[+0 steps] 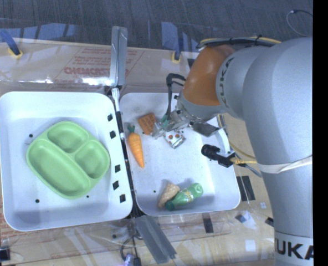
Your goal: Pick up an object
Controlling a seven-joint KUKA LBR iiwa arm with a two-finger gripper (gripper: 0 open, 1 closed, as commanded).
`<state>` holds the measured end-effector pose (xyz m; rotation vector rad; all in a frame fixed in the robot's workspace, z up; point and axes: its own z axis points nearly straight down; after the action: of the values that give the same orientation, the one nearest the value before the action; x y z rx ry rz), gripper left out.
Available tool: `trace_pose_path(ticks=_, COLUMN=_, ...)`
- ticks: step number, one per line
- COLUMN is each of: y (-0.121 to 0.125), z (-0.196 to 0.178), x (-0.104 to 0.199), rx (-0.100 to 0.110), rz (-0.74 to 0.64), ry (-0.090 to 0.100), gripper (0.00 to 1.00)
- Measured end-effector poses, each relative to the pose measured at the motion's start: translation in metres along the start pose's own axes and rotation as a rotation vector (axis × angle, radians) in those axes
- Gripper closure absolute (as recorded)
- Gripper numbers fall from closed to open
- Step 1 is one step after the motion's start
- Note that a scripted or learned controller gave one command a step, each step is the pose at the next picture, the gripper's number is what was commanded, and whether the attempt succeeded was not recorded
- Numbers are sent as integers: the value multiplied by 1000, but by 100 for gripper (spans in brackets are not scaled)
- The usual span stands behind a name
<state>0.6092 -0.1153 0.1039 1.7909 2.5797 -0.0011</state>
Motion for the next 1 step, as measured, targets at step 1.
trace_pose_path(ticks=1, y=0, z=0, x=0, rx=0, rz=0, ry=0, gripper=0)
